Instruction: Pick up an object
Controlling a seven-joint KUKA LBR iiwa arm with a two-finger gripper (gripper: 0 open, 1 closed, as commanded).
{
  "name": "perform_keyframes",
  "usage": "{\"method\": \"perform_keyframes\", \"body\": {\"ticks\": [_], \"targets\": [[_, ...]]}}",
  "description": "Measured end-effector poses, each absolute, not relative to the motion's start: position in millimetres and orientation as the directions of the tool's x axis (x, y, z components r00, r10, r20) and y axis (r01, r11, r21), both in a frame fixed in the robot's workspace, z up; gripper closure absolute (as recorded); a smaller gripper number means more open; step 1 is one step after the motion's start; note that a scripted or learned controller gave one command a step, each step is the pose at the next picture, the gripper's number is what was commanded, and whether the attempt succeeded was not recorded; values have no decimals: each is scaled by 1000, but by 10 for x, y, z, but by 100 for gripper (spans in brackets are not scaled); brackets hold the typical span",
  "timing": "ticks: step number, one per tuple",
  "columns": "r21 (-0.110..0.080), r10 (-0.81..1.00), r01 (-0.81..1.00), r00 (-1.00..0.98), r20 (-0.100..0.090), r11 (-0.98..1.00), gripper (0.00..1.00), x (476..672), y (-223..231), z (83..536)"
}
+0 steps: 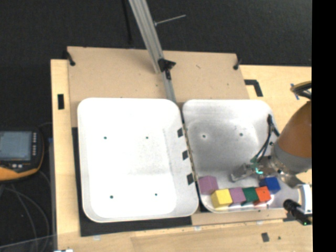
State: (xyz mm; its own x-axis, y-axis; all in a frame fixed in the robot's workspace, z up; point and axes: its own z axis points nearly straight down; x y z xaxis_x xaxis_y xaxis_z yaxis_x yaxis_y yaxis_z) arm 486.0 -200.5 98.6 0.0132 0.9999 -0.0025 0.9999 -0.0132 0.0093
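Camera view: gripper [245, 171] sits low in the right bin [220, 119], lower right of frame, just above the block row. Can't tell its state; nothing visibly held. Blocks cluster along that bin's bottom edge: purple block [208, 184] at left, yellow block [222, 198] below it, then mauve block [237, 195], green block [249, 195], orange block [262, 195], blue block [271, 184] nearest the arm [294, 138]. Left bin [131, 156] fills mid-left. Handheld screen [18, 151] at far left edge.
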Motion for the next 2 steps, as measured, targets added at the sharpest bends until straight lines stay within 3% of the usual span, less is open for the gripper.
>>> {"method": "perform_keyframes", "body": {"ticks": [2], "targets": [[10,1000,1000,14,-3,-14,0,4860,-2005,986]]}}
